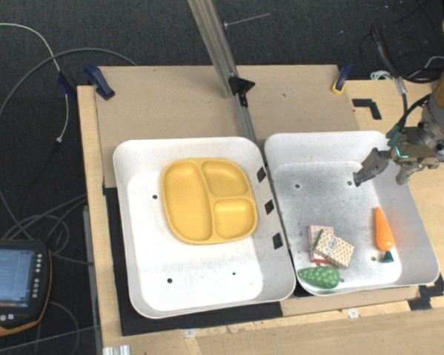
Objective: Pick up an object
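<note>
In the right bin an orange toy carrot lies near the right wall. A small patterned box rests toward the front, and a green object sits at the front rim just below it. My gripper hangs over the bin's upper right part, above and slightly right of the carrot. Its two dark fingers are spread apart with nothing between them.
The left bin holds a yellow divided plate. A metal post rises behind the gap between the bins. Blue clamps sit at the board's back corners. A tablet lies off the bench at left.
</note>
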Robot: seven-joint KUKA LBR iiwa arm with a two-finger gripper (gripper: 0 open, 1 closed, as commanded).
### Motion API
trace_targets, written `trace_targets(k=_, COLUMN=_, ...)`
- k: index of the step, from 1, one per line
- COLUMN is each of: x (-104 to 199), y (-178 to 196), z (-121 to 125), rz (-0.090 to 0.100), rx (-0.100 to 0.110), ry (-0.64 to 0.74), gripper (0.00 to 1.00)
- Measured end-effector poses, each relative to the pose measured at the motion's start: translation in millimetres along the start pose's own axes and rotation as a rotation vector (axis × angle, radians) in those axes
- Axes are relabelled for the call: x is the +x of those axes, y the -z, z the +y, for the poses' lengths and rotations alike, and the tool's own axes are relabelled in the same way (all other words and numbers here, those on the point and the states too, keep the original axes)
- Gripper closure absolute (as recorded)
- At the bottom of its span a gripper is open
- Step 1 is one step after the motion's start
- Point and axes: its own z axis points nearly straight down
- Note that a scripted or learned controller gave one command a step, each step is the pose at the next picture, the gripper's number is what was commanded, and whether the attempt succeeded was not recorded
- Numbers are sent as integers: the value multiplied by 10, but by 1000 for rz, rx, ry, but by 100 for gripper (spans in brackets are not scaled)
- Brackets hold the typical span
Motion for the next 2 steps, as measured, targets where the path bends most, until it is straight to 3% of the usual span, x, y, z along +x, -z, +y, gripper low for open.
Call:
trace_targets(k=1, x=-1, y=0, z=1, rz=0, rx=-1, ry=0, gripper=0)
trace_targets(k=2, x=-9, y=-448, z=-71, rz=1, rx=5, ry=-2, gripper=0)
